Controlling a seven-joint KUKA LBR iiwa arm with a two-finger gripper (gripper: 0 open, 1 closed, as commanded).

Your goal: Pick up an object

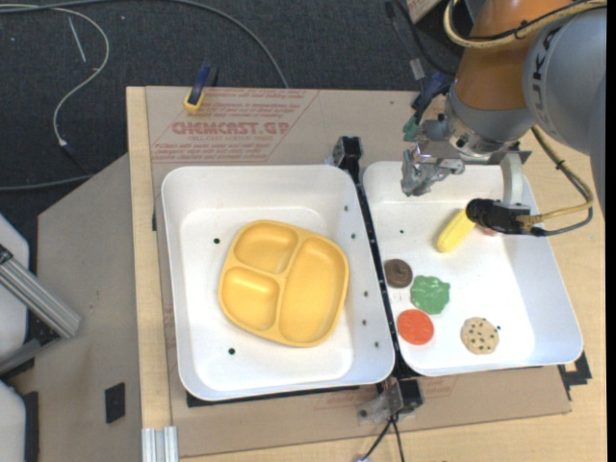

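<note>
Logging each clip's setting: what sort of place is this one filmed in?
Likely a robotics lab test bench, not a real kitchen: two white bins sit on a cardboard-covered bench, holding a yellow divided plate and toy foods such as a cookie, with loose cables on the dark carpet.

Yellow divided plate (285,282) in left bin (183,258); blue clamp (200,85) on cardboard (241,123).

Bright, even overhead light. White bins (289,373) near overexposed, faint glare. Soft short shadows under yellow tray (284,282). Focus sharp throughout; dark carpet (77,75) slightly grainy.
</note>
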